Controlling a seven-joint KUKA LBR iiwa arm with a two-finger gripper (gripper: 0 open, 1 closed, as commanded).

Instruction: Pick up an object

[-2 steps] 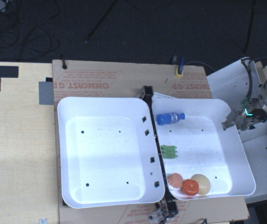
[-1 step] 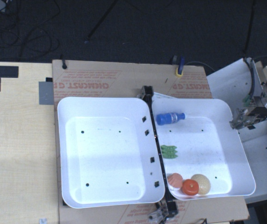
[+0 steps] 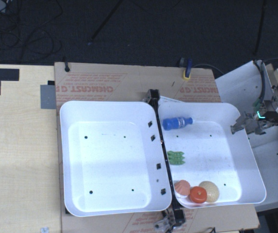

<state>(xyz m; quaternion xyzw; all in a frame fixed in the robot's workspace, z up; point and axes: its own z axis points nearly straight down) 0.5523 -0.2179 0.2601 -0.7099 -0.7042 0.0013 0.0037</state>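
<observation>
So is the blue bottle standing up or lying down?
Lying down. The bottle rests on its side near the right bin's far wall, length running across the bin.

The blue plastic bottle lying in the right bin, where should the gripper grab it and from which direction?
Probably from above, across the middle of the blue plastic bottle. It lies on its side near the right white bin's far wall, long axis running left to right with the white cap at the right, so fingers closing across its narrow width should seat best. The gripper sits at the bin's right rim.

Two shallow white plastic bins side by side, right bin (image 3: 248, 154) holding a blue plastic bottle (image 3: 177, 123), green pod-shaped toy (image 3: 175, 158), red round tomato-like toy (image 3: 198, 194), grey gripper (image 3: 248, 124) at its right rim
</observation>
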